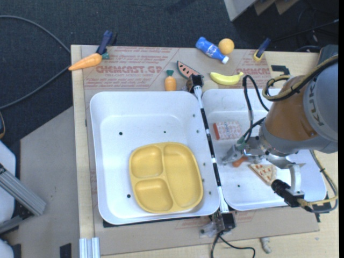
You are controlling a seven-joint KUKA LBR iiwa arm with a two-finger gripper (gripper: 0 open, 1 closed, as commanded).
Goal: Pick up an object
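- The claw is down inside the right bin, close to that bin's left wall, with the grey arm and its orange band rising behind it toward the right.
- Whether its fingers are apart or together I cannot tell (the metal tip is small and blurred against the white floor).
- A small orange piece lies right at the claw's tip, touching it or nearly so; I cannot tell if it sits between the fingers.
- A pizza slice toy lies on the bin floor just to the right of the claw and slightly nearer the camera, apart from the tip.
- A flat red-and-white packet lies beyond the claw, toward the far side of the same bin, near but not touching.
- To the claw's left, past the divider between the bins, the left bin holds a yellow compartment plate, well apart from the claw.
- Far beyond the claw, on the bench behind the bins, lie a banana, a blue bottle, an orange ball, a watermelon slice, and a small carrot; a larger carrot lies at the far left corner.
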